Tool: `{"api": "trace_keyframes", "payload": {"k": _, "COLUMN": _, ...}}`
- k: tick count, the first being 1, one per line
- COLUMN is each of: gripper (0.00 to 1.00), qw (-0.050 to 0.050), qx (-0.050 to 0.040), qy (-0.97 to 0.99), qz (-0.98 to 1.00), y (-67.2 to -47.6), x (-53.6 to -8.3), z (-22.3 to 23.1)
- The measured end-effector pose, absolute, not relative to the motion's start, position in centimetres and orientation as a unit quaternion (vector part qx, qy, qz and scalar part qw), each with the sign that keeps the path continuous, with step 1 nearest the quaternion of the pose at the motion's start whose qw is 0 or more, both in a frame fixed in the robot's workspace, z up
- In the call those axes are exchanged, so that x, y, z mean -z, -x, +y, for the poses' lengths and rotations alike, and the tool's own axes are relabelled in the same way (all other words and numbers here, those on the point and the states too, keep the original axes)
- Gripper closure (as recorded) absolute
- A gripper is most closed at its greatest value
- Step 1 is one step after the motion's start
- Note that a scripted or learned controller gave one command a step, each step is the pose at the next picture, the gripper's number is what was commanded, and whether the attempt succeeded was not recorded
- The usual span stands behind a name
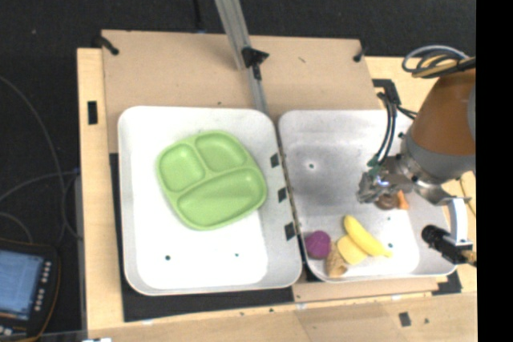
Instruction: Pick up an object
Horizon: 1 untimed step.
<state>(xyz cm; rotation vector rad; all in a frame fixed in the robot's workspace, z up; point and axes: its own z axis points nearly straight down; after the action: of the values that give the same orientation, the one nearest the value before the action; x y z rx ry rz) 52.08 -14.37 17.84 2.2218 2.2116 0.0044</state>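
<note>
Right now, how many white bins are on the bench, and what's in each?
2. The left bin holds a green divided plate. The right bin holds a banana, a purple piece and a tan piece; the arm may hide more.

A yellow banana point(365, 237) lies slantwise near the right bin's point(337, 132) front edge, beside a purple ball point(318, 243)

Gripper point(379, 190) blurred, tip too small to read. An orange-brown object point(393, 202) beside it is mostly hidden by the wrist. The yellow piece point(347, 253) under the banana point(365, 236) is unidentifiable. Arm point(446, 124) cut off at right.
</note>
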Motion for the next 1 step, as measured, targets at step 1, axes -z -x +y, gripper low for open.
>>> {"api": "trace_keyframes", "payload": {"k": 1, "gripper": 1.0, "qw": 0.004, "qx": -0.0019, "qy": -0.706, "qz": 0.708, "y": -53.06, "x": -23.19, "z": -13.82}}
